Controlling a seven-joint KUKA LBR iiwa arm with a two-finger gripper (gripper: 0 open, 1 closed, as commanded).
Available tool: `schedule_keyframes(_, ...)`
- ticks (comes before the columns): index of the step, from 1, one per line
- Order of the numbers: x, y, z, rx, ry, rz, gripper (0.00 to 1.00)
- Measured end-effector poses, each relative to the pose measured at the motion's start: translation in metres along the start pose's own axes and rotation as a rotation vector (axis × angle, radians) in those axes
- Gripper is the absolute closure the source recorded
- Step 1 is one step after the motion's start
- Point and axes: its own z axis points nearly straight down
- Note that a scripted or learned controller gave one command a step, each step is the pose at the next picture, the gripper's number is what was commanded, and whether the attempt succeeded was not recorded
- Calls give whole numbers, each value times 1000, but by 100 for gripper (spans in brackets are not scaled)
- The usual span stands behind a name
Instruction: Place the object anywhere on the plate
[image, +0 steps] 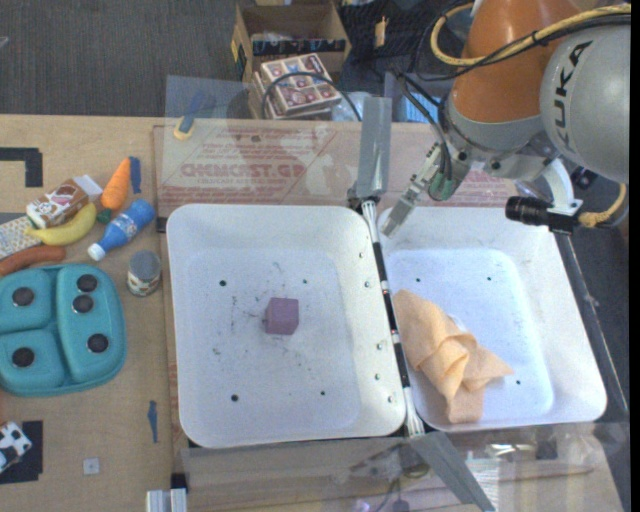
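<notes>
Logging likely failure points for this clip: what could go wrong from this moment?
1. The purple cube is small and sits alone in the left bin; a grasp could miss or nudge it away.
2. The gripper hovers by the bins' divider and might clip it.
3. The crumpled orange cloth may get grabbed instead.

The gripper (420, 195) hangs over the back edge of the bench where the two bins meet. Below and left of its jaws a small block (281, 316) sits in the middle of the left bin (200, 400), while a crumpled cloth (447, 355) lies below them in the right bin (560, 330), against the dividing wall. Far left of the jaws, outside the bins, a sectioned tray (60, 330) rests on the bench with a can (144, 272) just beside it.
</notes>
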Motion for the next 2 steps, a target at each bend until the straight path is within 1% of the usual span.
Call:
schedule_keyframes(1, -16, -29, -196, 12, 7, 205, 0)
schedule_keyframes(2, 47, 37, -195, 14, 10, 236, 0)
